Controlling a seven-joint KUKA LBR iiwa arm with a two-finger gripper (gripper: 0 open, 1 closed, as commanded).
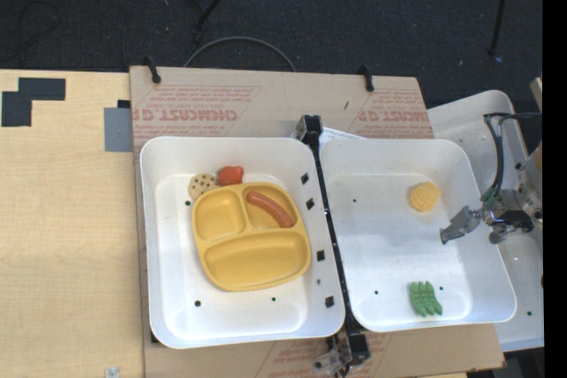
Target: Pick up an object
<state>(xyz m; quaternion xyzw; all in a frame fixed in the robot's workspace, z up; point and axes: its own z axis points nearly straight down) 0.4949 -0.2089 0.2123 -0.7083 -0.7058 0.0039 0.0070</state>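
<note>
At the right edge of the frame the tool hangs over the right bin — whether clenched or released I cannot tell. Loose pieces lie apart for easy reach: a yellow waffle upper right of that bin, a green toy lower right.

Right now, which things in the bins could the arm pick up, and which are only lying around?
For the job:
tool
yellow round piece
green piece
sausage
red piece
cookie

Lying about:
yellow tray
right bin
left bin
cardboard sheet
</note>
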